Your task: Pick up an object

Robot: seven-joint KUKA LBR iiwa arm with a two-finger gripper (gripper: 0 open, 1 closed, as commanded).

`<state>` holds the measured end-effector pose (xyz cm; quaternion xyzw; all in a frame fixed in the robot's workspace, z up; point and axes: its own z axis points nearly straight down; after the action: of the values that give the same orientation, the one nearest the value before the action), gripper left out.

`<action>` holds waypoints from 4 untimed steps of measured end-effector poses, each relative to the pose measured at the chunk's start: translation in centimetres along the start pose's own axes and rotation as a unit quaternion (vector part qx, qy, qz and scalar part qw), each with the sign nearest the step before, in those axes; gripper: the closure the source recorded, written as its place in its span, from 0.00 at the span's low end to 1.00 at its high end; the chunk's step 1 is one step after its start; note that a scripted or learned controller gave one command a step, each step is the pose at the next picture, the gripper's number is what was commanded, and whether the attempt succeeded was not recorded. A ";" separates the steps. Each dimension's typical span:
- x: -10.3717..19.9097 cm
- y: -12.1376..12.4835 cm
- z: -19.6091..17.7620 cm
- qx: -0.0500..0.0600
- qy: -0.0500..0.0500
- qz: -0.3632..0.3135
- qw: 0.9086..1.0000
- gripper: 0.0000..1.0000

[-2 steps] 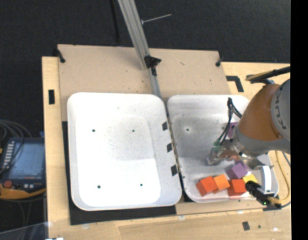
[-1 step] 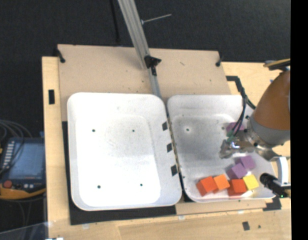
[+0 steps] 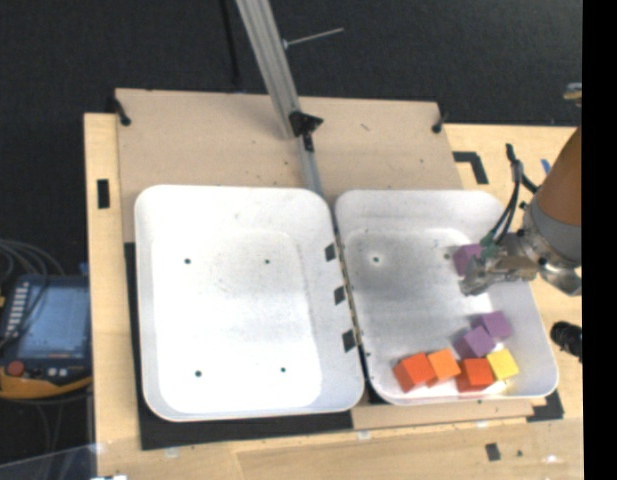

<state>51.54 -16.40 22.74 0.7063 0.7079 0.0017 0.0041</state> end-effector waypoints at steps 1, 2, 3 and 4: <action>-0.1 0.2 -5.4 0.000 0.000 -0.001 1.000 1.00; 4.9 1.4 -3.7 0.004 0.002 -0.002 1.000 1.00; 10.7 2.8 -3.4 0.003 0.002 -0.003 1.000 1.00; 15.5 2.5 -2.1 0.004 0.002 -0.002 1.000 1.00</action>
<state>53.97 -0.89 24.83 0.7049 0.7093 0.0002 -0.0002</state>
